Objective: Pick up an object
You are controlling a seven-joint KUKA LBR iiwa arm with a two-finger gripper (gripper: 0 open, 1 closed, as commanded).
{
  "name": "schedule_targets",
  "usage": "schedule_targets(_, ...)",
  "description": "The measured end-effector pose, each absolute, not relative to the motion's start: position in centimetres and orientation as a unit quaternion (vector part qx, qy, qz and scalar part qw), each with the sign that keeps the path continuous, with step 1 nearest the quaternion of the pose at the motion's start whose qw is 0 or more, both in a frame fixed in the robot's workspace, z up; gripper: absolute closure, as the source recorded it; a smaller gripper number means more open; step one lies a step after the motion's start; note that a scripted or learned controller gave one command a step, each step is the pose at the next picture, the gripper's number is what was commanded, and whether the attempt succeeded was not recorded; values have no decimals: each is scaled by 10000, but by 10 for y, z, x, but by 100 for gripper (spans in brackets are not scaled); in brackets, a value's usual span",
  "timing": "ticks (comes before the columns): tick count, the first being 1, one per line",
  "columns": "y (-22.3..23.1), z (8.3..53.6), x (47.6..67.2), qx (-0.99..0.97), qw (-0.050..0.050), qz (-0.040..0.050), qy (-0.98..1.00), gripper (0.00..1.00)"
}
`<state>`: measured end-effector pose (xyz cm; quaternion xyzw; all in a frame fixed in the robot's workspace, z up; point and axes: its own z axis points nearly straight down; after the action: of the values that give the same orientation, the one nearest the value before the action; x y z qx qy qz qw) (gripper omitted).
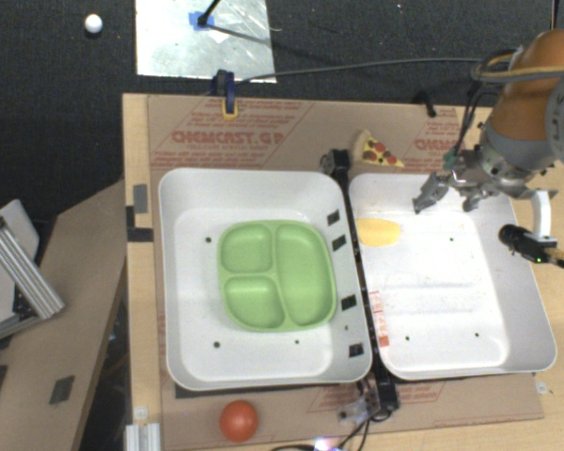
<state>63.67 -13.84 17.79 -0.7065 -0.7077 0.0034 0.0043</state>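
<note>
Spread fingers are seen on the pincer [448, 194], which is poised over the far part of the right bin [470, 346] with nothing pinched between them. A yellow object [379, 232], soft-edged and oval, is found on the floor of the right bin, near its far left corner and just to the lower left of the pincer, apart from it. To the left of the right bin, a green divided plate [275, 275] of smooth plastic with three compartments is held in the left bin [183, 346]. Beyond the right bin's far left corner a toy pizza slice [377, 150] is laid on the cardboard sheet [263, 134], where "CHEMCAST GP" is printed in red. An orange ball [239, 420] is seen nearer the camera than the left bin.
</note>
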Motion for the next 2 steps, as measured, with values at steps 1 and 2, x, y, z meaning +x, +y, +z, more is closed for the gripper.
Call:
schedule_targets(1, -138, 185, 640, -7058, -6, -3, -7084, 0)
schedule_targets(2, -130, 136, 633, -7058, 7, 4, -7084, 0)
